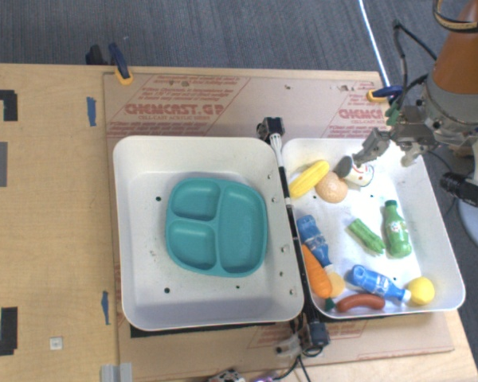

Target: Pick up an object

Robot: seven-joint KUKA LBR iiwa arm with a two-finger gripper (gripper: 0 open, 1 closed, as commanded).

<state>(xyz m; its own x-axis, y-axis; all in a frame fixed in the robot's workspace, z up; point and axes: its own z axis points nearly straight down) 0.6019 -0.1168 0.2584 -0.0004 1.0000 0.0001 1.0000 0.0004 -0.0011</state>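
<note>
Toy objects crowd the right bin (450, 241): yellow corn (309, 178) and a tan ball (331, 189) at its far left corner, green bottle (396, 229) near centre, pickle (366, 236) beside it, blue bottles, carrot (320, 270), sausage (359, 302) and lemon (420, 290) along the near edge. Gripper (390, 146) hovers above the bin's far edge, fingers spread, nothing between them. Left bin (135, 237) beside it carries a teal divided plate (217, 224).

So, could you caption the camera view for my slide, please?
Gripper hovers above toy food in right bin; teal tray fills left bin.
</note>
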